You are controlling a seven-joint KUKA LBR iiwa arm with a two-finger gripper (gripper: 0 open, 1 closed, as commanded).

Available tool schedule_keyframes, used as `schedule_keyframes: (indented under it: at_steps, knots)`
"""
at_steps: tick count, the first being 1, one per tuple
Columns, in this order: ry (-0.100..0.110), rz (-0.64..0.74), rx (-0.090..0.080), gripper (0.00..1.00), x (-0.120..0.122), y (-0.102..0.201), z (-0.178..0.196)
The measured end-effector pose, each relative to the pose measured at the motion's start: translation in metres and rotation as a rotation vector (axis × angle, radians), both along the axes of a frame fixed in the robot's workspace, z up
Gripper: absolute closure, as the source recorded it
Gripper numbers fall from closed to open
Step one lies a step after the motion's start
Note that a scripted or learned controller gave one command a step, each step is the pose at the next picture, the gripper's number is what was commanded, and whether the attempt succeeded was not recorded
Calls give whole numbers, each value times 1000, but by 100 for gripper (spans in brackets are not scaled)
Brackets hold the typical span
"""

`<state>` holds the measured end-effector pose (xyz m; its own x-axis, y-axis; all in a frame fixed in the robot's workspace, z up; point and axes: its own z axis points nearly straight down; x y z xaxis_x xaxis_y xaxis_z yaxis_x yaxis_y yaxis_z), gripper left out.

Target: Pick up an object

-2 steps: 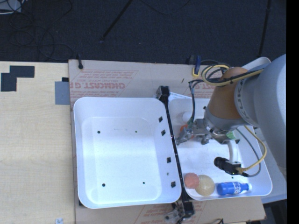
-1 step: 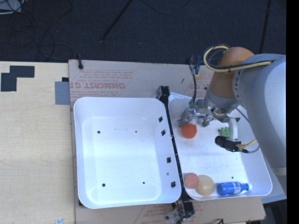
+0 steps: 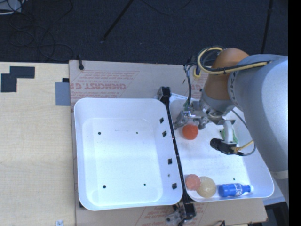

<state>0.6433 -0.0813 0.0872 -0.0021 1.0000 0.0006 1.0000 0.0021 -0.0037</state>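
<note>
We see the gripper (image 3: 190,121) right over the orange ball (image 3: 190,132), ball just at its 6 o'clock, fingers straddling it, spread, not pinching.

1. Right bin (image 3: 263,182): immediately right of the left bin (image 3: 84,126).
2. Ball (image 3: 190,132): inside the right bin, at its far left.
3. Bottle (image 3: 234,189): along the right bin's near wall.
4. Two round objects (image 3: 201,184): just left of the bottle.

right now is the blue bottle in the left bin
No, the blue bottle lies in the right bin, near its front edge beside two pale balls.
</note>
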Motion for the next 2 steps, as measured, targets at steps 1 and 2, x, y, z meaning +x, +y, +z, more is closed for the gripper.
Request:
schedule_keyframes:
  at_steps: [1, 2]
  knots:
    - [2, 4, -1, 100, 0, -1, 10]
    - [-1, -1, 2, 100, -79, 29, 105]
